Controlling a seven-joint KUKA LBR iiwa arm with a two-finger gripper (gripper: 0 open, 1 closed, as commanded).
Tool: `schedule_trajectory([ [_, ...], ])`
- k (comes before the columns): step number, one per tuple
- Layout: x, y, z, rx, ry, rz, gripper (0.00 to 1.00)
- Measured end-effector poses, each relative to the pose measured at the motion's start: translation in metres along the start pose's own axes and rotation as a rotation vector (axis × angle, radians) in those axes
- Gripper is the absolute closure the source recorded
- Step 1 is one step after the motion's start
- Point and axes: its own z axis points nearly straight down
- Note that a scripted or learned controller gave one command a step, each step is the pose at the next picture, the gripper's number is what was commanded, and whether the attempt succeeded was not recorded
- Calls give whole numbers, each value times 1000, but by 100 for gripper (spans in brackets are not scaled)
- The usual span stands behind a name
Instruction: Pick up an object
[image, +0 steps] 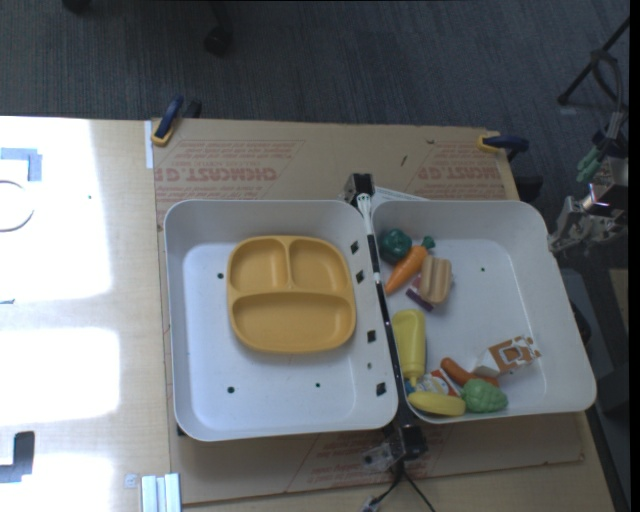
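Observation:
The right bin (520, 270) holds several toy foods. A dark green vegetable (394, 242) lies near its back left corner, with an orange carrot (405, 268) and a tan and purple piece (434, 280) beside it. A yellow bottle (408, 342) lies along the left wall. At the front sit a yellow banana (437, 403), a green leafy piece (484, 396), a small orange piece (455, 371) and a white and orange carton (514, 354). The gripper (585, 215) hangs past the right bin's far right corner, outside the bin and apart from every object.
A yellow divided plate (292, 293) rests in the left bin (200, 380). Both bins stand on brown cardboard (250, 165) on the wooden bench. Blue clamps (168, 118) hold the cardboard at the back corners. Dark floor lies beyond the bench.

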Motion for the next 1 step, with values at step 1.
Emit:
schedule_trajectory([
  [1, 0, 1, -9, -1, -2, -4, 100],
])
